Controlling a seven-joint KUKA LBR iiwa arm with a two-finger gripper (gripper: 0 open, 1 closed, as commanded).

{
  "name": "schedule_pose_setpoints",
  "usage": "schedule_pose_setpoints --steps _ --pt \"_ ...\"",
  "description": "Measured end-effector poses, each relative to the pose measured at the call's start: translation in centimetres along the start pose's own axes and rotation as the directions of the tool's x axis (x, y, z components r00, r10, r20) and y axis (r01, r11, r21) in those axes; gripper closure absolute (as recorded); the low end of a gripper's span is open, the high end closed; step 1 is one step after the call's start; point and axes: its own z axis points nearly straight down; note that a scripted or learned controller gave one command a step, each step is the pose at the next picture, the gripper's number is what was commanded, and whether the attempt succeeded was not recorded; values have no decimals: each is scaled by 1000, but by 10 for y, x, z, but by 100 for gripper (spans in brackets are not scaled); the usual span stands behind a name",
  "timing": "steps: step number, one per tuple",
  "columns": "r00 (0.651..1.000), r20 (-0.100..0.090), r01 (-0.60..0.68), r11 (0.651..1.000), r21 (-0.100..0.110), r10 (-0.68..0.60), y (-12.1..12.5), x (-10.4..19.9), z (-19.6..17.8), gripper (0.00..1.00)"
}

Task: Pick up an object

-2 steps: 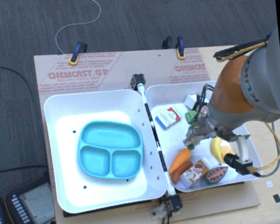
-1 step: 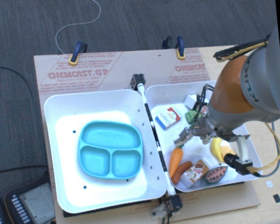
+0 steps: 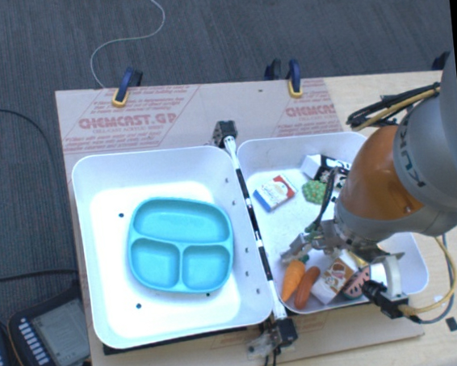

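Toys crowding right bin

Grey arm with orange band, black and yellow cables along it.

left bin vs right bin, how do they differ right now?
The left bin carries one blue divided tray, lying flat; the right bin holds a jumble of small things, among them a toy carrot and a red-and-white packet. The arm reaches over the right bin, not the left. Both are shallow, white and side by side.
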Motion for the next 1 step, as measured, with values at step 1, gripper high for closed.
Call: schedule_pose_setpoints --steps 1 --pt "1000 0 -1 1000 -1 1 1 0 -10 100"
